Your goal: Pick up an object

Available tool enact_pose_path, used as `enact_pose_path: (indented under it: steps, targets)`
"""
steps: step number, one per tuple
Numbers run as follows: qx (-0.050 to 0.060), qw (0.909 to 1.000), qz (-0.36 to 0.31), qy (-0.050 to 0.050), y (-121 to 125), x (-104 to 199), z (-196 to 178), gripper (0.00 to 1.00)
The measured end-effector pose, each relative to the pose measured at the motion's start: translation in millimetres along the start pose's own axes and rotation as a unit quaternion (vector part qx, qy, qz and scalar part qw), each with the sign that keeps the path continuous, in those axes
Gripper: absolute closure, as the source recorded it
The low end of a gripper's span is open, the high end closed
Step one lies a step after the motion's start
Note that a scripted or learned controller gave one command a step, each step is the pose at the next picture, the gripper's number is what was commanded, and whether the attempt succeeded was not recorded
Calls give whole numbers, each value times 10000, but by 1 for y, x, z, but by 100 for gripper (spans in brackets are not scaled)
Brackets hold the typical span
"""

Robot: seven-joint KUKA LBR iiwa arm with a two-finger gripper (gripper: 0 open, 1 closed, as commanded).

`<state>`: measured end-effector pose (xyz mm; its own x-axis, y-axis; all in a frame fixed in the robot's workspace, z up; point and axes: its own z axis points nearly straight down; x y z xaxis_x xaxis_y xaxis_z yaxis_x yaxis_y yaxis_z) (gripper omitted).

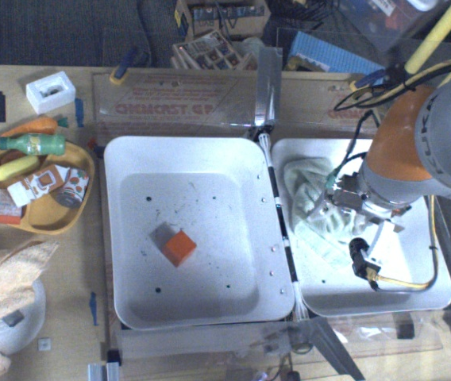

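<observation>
A crumpled pale green and white cloth (309, 193) lies in the left half of the right bin (416, 292). My gripper (335, 205) is low in that bin, right at the cloth's right side, with the grey arm and its orange band rising behind it. An orange block (181, 248) sits near the middle of the left bin (130, 181), with a small grey piece (163, 234) touching its upper left corner.
A yellow bowl (59, 217) of toy food and packets stands on the bench left of the bins. A beige cloth (11, 284) lies at the lower left. A white box (50, 91) sits at the back left. Clear panels stand behind the bins.
</observation>
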<state>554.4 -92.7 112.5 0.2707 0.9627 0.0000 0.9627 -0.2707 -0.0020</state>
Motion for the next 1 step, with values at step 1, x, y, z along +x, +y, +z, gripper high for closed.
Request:
enact_pose_path:
  steps: [1]
  targets:
    - [-40,10000,79,23,0,-21,23,0]
